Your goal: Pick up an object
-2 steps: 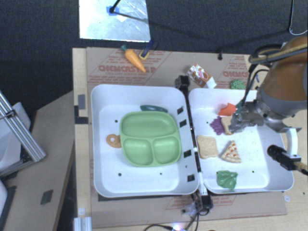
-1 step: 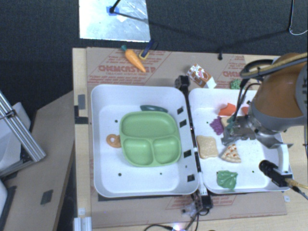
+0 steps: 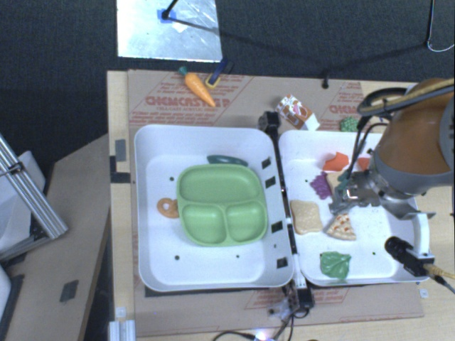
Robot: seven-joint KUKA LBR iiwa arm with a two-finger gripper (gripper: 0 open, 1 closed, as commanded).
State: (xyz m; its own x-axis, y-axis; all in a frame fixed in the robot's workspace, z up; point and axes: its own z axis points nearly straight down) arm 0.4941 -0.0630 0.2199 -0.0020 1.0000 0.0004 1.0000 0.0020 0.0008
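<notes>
— Cardboard [image 3: 178,98] covers the bench under two white bins. What sits in the left bin [image 3: 153,190]?

— A green divided tray [image 3: 220,204], with a small orange ring [image 3: 168,207] at its nine o'clock.

— And the right bin [image 3: 370,268]?

— A toast slice [image 3: 306,216], a pizza slice [image 3: 341,227] at its three o'clock, a green leaf [image 3: 335,264] toward six, purple grapes [image 3: 321,186] and an orange piece [image 3: 336,162] toward twelve.

— The gripper [image 3: 344,197]?

— It hangs just above the pizza slice. Whether it is parted or closed, I cannot tell.

— Outside the bins?

— A carrot [image 3: 198,88] lies at twelve o'clock of the left bin.
</notes>
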